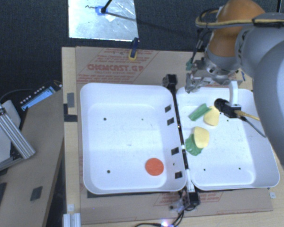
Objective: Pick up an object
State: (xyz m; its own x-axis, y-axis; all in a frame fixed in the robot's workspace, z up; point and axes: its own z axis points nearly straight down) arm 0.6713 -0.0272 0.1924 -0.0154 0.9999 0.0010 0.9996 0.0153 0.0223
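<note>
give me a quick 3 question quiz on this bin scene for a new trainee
1. True or false: the orange disc lies in the right bin.
2. Multiple choice: the gripper hangs over A) the left bin's middle, B) the right bin's far left corner, C) the cardboard in front.
3. How many yellow pieces lie in the right bin?

Key
1. False, it lies in the left bin.
2. B
3. Two: one yellow piece farther back, another yellow piece against a green piece.

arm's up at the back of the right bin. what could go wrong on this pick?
1. The gripper sits over the right bin's far rim, so a straight descent may hit plastic rather than an object.
2. The yellow piece overlaps the green piece, so a grasp may slip or drag both.
</note>
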